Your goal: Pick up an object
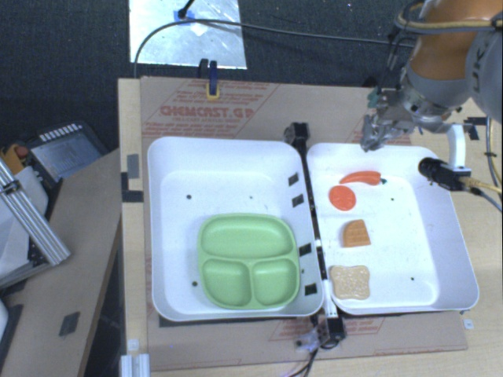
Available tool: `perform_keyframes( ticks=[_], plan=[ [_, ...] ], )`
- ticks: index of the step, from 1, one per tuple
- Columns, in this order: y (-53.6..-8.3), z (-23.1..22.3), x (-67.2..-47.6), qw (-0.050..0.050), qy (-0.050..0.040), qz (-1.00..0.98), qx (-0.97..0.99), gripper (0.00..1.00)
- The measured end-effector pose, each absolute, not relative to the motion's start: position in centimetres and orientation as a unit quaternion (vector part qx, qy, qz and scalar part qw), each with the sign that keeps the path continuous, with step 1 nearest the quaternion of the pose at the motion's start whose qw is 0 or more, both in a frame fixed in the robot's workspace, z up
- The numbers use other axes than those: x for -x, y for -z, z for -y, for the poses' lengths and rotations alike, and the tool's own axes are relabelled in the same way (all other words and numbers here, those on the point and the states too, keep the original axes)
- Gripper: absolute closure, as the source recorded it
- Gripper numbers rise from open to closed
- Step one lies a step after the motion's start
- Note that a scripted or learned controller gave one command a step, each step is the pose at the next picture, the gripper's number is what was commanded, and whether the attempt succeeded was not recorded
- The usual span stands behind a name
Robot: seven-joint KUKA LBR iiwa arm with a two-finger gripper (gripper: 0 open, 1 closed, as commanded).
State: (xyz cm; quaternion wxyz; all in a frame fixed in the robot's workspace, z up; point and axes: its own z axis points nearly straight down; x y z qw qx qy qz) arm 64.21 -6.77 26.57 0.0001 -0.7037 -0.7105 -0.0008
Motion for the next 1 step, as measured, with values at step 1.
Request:
perform_keyframes(
  ticks=[1],
  plan=[
    [-26.67,1.05,-64.29,0.000,0.0008,0.710,0.704,1.00]
  ],
)
